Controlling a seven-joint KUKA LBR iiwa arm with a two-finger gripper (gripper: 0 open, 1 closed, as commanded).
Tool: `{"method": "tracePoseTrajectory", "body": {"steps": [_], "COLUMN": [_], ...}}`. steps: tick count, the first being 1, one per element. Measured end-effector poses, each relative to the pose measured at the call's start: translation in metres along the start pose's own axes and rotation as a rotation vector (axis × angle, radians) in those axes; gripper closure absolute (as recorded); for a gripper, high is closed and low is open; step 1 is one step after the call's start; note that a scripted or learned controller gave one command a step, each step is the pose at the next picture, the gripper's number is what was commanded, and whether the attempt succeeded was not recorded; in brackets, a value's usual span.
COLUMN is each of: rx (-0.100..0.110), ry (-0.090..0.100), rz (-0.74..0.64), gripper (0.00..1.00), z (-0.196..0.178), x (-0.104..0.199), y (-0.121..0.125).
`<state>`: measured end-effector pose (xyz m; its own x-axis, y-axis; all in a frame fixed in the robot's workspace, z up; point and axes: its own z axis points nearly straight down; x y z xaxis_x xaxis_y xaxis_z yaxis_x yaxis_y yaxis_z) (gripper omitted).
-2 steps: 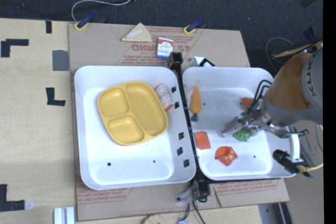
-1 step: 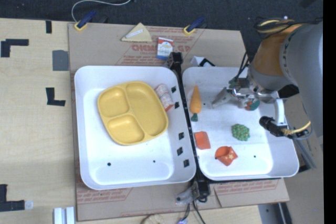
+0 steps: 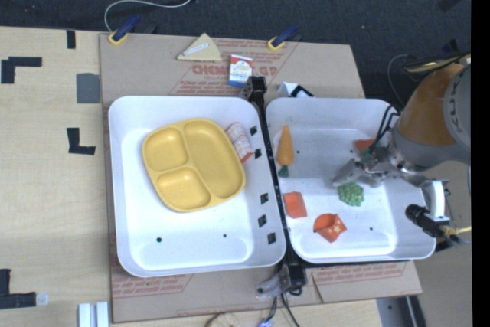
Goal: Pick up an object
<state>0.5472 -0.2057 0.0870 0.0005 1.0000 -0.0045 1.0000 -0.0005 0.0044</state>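
Open floor between carrot [image 3: 285, 145] and broccoli [image 3: 351, 194] in right bin [image 3: 321, 112]

Arm [image 3: 432, 119] bent low — from right.

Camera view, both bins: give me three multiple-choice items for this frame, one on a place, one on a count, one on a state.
1. Where does the yellow plate lie?
A. in the left bin
B. in the right bin
C. on the cardboard behind the bins

2. How many compartments does the plate have?
A. two
B. three
C. five

3. How does the gripper stand to the green object?
A. far off, over the left bin
B. low in the right bin, just beside it
C. raised high with it lifted clear

Answers: 1 A, the plate rests inside the left bin. 2 B, three hollows show. 3 B, the gripper's tip is next to the green object, which lies on the bin floor.
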Motion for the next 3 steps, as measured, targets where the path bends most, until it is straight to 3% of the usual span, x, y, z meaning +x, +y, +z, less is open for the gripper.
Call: {"method": "tracePoseTrajectory", "body": {"steps": [1, 2, 3], "rx": [-0.002, -0.001, -0.002], "ry": [0.001, 0.002, 0.001], "rz": [-0.001, -0.002, -0.001], "gripper": [0.0, 0.0, 0.0], "z": [0.0, 0.0, 0.0], "x": [0.04, 0.005, 0.036], "y": [-0.041, 0.017, -0.014]}}
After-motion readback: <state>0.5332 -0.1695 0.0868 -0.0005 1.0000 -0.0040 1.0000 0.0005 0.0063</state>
